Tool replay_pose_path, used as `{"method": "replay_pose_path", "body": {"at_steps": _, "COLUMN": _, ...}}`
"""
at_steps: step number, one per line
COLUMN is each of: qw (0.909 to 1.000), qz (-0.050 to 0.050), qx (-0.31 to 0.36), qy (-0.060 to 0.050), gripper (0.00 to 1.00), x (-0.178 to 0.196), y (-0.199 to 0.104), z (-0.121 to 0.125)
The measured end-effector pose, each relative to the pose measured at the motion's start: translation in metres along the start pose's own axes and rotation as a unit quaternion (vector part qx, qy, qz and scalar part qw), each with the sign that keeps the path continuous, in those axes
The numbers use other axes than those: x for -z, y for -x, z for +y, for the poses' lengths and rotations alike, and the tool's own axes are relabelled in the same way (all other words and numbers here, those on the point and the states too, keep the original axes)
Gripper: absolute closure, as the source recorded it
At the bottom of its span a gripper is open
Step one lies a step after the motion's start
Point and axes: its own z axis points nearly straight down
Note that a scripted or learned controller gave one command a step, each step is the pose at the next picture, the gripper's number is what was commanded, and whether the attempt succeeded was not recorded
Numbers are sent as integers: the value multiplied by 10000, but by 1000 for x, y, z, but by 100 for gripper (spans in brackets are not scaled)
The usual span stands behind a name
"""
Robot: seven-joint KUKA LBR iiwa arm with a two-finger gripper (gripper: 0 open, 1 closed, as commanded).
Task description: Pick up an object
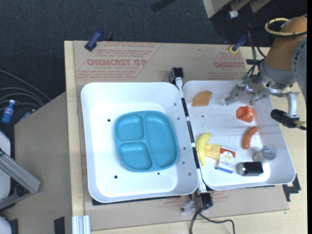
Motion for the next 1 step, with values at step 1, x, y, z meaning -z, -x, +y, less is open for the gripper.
{"method": "replay_pose_path", "body": {"at_steps": 1, "qw": 10000, "qz": 27, "qx": 10, "qy": -11, "gripper": 0, "x": 0, "y": 2, "z": 0}}
